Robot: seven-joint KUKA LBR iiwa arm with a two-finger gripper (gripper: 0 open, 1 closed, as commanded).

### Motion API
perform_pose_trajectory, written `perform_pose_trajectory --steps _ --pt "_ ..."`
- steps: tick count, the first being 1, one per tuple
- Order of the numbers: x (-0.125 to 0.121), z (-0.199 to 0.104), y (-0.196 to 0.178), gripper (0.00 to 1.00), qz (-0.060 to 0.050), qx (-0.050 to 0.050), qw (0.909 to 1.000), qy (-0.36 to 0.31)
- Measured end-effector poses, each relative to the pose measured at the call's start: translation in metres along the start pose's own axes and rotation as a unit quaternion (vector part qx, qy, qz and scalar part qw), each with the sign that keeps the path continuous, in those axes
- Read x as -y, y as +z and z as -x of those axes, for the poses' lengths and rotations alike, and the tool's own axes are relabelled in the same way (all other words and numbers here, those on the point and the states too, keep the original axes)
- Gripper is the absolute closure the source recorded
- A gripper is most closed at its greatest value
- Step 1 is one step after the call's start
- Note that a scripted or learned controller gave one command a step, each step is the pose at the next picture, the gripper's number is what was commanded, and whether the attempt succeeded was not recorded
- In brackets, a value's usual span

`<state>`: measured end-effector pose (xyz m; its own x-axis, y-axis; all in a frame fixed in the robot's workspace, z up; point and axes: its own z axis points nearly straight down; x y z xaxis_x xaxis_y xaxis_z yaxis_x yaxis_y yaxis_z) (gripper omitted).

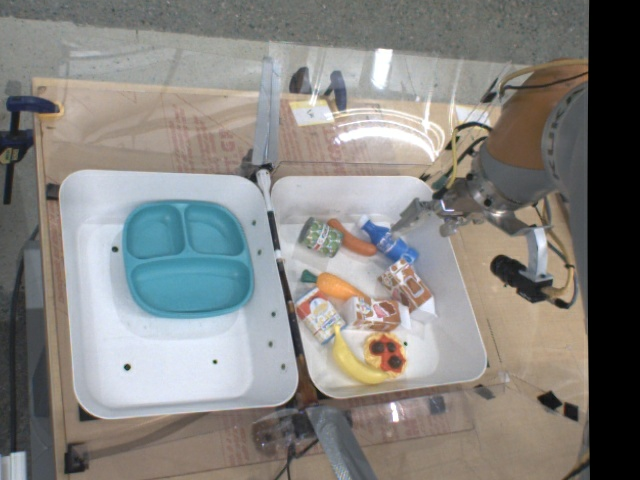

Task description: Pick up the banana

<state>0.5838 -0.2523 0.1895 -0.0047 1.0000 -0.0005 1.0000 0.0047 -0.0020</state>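
The left bin [80,298] holds a teal divided plate [187,258]. In the right bin [455,318], the banana [352,361] lies at the near edge. The gripper [410,215] hovers over the far side, well apart; its opening cannot be told. No label is legible.

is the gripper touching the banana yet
Apart. The camera view shows the gripper near the blue bottle toward the right bin's far side, while the banana lies at its near edge, with other toys between.

grey arm [520,173], orange band [530,118], black cables [462,143]
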Motion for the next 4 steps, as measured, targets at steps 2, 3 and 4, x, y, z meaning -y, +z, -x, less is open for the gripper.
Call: perform_pose_trajectory --steps 2,3,4 --pt "0.113 -0.067 -0.021 0.00 0.001 0.000 0.9976 -0.069" --pt "0.128 -0.117 0.072 0.00 0.004 0.001 0.9745 -0.224" --pt "0.120 -0.104 0.086 0.00 0.017 0.005 0.9846 -0.174"
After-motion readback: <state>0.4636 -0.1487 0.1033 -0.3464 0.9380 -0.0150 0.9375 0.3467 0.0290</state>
